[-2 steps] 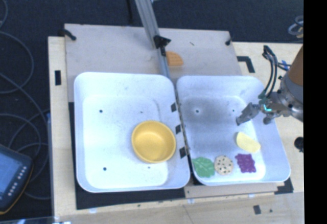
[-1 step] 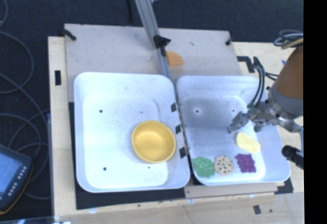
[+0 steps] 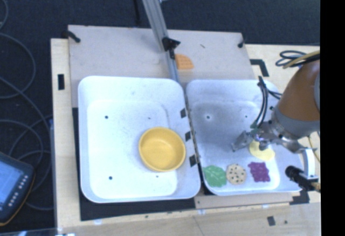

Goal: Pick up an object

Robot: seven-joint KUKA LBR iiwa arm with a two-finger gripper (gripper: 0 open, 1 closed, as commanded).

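Observation:
In the right bin [image 3: 221,100], my gripper [image 3: 249,140] hangs low over the right side of the floor, with the arm's orange band [image 3: 302,97] above it. A small yellow object [image 3: 263,150] lies right against the gripper's lower right side, partly covered by it. I cannot tell whether the gripper holds it. Along the bin's front edge lie a green leafy piece [image 3: 215,175], a round spotted cookie [image 3: 235,174] and a purple grape cluster [image 3: 260,171]. A yellow bowl [image 3: 161,148] sits upright in the left bin [image 3: 108,100].
A slanted metal pole [image 3: 153,8] runs from the top down to the gap between the bins. A small orange item [image 3: 183,62] lies on the bench behind them. Cables [image 3: 294,58] hang at the right edge.

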